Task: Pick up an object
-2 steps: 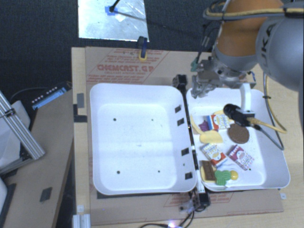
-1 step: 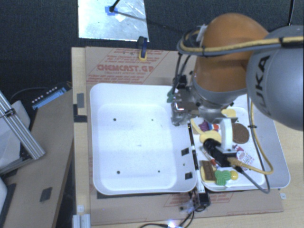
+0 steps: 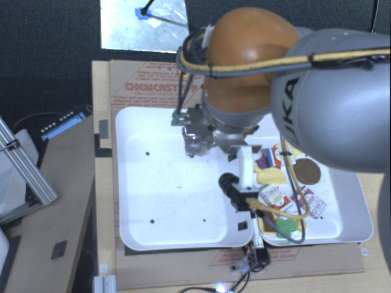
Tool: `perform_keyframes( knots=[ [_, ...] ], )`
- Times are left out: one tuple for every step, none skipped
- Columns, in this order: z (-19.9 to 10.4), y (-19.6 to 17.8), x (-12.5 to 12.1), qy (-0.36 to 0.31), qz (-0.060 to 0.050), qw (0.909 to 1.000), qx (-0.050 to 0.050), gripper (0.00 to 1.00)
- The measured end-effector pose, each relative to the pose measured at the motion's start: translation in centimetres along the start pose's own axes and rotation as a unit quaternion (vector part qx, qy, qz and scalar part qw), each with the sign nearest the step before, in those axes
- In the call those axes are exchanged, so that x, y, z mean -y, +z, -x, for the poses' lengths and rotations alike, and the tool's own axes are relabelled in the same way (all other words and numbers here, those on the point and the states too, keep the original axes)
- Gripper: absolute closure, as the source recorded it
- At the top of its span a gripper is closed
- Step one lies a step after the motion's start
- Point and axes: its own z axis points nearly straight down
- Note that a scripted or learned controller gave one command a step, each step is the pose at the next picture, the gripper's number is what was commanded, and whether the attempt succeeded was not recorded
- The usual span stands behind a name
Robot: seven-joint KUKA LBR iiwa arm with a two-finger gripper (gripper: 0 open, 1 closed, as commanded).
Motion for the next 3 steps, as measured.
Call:
perform_keyframes(
  knots=[
    [-4.8, 4.3, -1.4, 0.001, -0.002, 1.0, 0.001, 1.0],
    [-4.0, 0.0, -0.1, 0.003, 0.0, 1.0, 0.0, 1.0],
    [-4.6, 5.3, 1.5, 0.005, -0.003, 1.0, 0.002, 1.0]
  ],
)
